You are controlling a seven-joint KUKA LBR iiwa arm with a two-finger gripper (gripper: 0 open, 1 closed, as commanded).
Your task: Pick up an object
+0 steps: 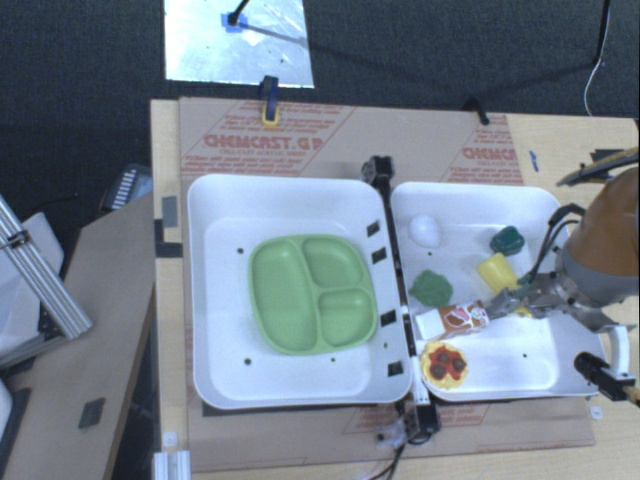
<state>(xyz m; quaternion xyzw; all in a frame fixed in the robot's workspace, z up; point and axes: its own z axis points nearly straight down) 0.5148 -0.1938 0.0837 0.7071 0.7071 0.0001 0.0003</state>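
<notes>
The gripper point(508, 305) sat low in the right bin point(540, 200), just beside the yellow block point(496, 269) and the red-and-white packet point(452, 320); whether it was clamped on anything, I couldn't tell. Nothing looked lifted. The green toy point(432, 288), white ball point(426, 230), dark green piece point(508, 239) and pizza toy point(446, 364) lay on the bin floor. The pick seemed not yet done.

Dark carpet floor point(80, 58), shiny metal sheet point(238, 28), cardboard-covered bench point(330, 133).

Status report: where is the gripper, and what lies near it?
Gripper low in right bin. Tips at yellow piece and orange-white packet. Nothing visibly held.
</notes>
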